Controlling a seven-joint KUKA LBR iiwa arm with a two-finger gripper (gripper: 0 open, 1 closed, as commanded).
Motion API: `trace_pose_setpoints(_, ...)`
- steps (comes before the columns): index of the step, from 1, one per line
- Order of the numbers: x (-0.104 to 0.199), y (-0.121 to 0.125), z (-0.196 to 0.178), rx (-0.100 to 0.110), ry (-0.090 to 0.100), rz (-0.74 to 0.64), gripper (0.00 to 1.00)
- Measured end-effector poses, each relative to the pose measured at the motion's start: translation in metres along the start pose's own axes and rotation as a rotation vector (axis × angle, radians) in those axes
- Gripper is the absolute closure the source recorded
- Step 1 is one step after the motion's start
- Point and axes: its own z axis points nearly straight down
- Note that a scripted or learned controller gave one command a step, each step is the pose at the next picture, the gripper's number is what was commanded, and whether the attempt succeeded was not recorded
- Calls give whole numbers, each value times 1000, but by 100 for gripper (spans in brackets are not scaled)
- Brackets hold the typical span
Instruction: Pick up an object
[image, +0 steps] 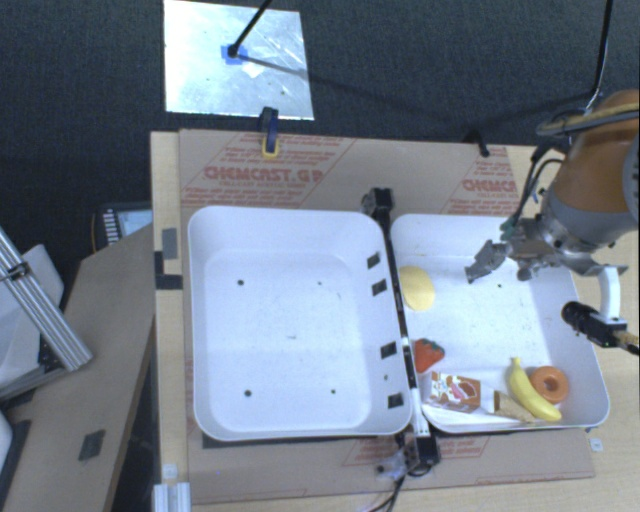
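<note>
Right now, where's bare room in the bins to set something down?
The left bin is bare white floor wall to wall. In the right bin, the middle is free between the lemon and gripper. Its near edge is crowded: strawberry, packet, banana, orange ring.

You have two shallow white plastic bins side by side on the bench, the left bin (215, 330) and the right bin (470, 240), meeting along a central divide. In the right bin, the pale yellow rounded lemon (417, 288) lies by the divide, nearer you sits the red strawberry (429, 354), then the small red-and-white printed carton (455, 391). Right of the carton along the near wall lie the yellow banana (528, 388) and, touching it, the orange ring-shaped piece (549, 383); the two-finger gripper (484, 263) hangs over the bin's far half, right of the lemon.
</note>
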Motion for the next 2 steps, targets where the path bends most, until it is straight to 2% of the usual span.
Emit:
trace_pose_setpoints(1, 91, -36, -116, -9, 3, -10, 0)
trace_pose_setpoints(2, 137, -54, 12, 11, 3, -5, 0)
